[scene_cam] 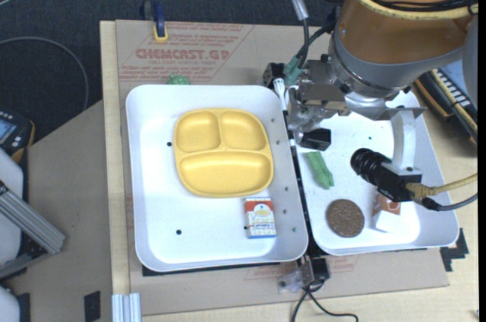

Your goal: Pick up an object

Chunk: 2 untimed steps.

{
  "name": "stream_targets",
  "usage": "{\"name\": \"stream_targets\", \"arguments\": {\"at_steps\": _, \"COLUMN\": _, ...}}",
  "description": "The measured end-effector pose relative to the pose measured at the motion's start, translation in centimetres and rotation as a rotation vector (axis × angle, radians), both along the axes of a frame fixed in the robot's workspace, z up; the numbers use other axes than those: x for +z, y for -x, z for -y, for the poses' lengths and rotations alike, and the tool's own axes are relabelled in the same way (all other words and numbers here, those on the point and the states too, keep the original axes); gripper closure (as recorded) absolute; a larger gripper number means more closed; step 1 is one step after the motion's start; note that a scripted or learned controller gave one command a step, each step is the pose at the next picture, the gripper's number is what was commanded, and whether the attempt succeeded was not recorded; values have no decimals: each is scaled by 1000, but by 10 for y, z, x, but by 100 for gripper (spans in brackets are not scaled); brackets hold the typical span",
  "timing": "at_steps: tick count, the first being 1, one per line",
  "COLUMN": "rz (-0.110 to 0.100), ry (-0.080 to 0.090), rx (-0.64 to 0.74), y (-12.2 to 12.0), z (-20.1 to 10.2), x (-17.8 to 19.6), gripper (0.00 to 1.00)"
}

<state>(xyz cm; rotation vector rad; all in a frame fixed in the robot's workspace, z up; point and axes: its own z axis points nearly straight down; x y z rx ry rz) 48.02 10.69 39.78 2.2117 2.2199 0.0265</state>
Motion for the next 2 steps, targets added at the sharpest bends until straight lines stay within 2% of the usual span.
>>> {"name": "stream_targets", "arguments": {"at_steps": 1, "rz": -14, "ry": 6, "rx": -2, "y": 0, "z": 0, "x": 2, "gripper": 100}}
{"name": "stream_targets", "arguments": {"at_steps": 2, "rz": -27, "ry": 10, "rx": -11, "y": -24, "z": 58, "x": -74, "gripper": 100}}
